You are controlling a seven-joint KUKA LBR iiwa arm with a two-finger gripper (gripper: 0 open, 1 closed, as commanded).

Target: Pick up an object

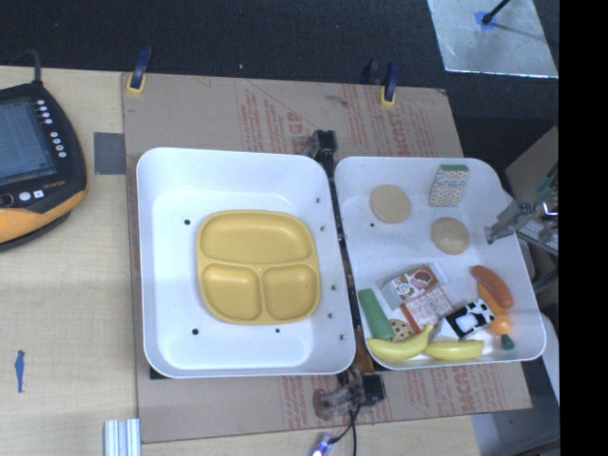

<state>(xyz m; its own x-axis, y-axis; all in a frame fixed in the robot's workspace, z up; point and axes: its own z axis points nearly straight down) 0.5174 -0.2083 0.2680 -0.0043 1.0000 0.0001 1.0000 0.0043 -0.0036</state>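
A: Where's the gripper (518, 221)?
B: At the right bin's (353, 255) far edge; whether it's clenched, I cannot tell.
A: And the objects?
B: The banana (423, 349) (with the other toys) lies inside.

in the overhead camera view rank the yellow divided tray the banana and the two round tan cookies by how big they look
1. yellow divided tray
2. banana
3. the two round cookies, which look about alike, so I won't rank them.
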